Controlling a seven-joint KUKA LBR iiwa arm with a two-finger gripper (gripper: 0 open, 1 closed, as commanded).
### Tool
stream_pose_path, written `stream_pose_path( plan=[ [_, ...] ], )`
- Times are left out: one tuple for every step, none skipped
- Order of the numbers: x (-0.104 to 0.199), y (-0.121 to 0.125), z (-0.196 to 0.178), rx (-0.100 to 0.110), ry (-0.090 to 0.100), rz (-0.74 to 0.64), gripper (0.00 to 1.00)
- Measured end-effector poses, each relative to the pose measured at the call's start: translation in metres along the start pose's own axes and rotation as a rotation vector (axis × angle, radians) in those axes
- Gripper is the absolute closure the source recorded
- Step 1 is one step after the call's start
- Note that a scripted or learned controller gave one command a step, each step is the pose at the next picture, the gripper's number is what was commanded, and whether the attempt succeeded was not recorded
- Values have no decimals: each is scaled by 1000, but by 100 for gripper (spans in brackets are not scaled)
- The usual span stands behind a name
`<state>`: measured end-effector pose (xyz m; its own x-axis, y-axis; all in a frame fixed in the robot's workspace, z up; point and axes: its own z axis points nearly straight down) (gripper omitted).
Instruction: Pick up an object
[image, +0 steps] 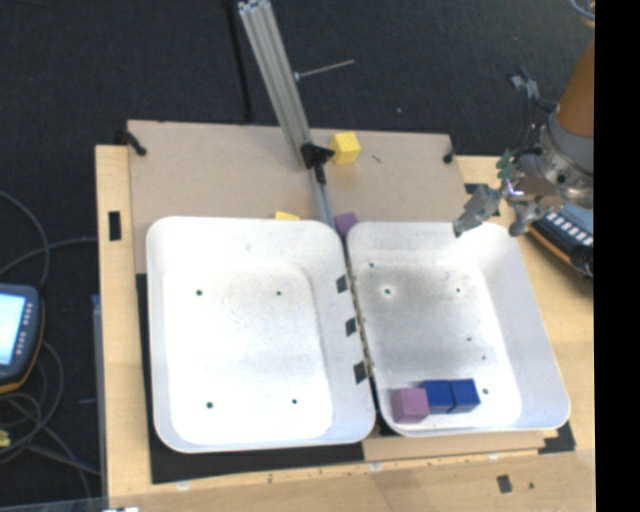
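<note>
I'm looking down on the bench, pale wood with a brown board laid across its far half, and the two white bins side by side on it. The left bin has just a few dark dots on its floor. The right bin is scuffed grey in the middle and carries the blocks.

A grey metal post slants in from the top toward the seam between the bins. The arm comes in from the right, orange band up at the frame edge, and the gripper hangs over the right bin's far right corner. I can't tell from here whether its fingers are apart or together, and I see nothing between them.

Now the small stuff. The blue block sits at the near edge of the right bin, with the purple block touching it on the left. Both lie well apart from the gripper, at the opposite end of the bin. A yellow block rests on the board beside the post, a second yellow piece peeks over the left bin's far rim, and a small purple piece sits at the seam.
</note>
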<state>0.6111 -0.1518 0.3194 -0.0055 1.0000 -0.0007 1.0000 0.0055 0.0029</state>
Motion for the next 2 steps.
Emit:
stream_pose_path(
  plan=[
    [21,-6,-2,1,1,0,0],
    [36,-31,1,2,1,-2,0]
  ],
)
